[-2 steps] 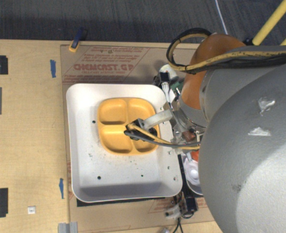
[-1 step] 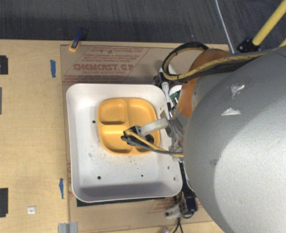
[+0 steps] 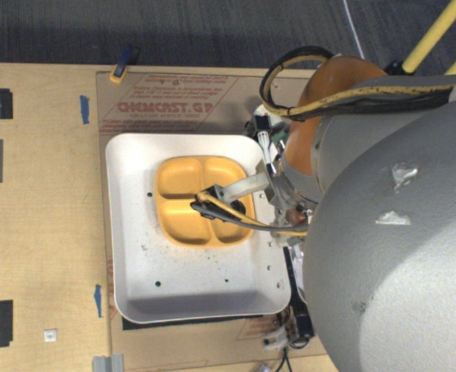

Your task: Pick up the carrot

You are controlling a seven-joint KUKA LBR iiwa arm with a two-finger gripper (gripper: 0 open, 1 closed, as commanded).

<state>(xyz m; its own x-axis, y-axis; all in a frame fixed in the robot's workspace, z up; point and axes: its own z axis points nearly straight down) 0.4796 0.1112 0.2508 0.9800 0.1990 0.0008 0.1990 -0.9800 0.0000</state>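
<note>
One white bin [image 3: 181,285] is in sight, resting on one sheet of brown cardboard [image 3: 166,99] with red print, which lies on the counter [image 3: 42,208]. Inside the bin sits one yellow plate [image 3: 183,178], rounded and split by ridges into what looks like four compartments. The plate lies in the bin's upper middle, apart from the walls. A few dark specks dot the bin floor below it. Two short strips of blue tape [image 3: 84,108] are stuck to the counter just left of the cardboard, one high and one low.

Where the carrot lies cannot be told, nor which way its long axis runs. The plate's visible compartments are bare yellow.

One grey arm [image 3: 390,239] covers the right side, its orange band [image 3: 332,91] uppermost. The tool [image 3: 280,208] hangs over the bin's right rim, just beside the plate's right edge. Whether it is released, clenched or grasping anything cannot be told, as the wrist hides its working end.
</note>
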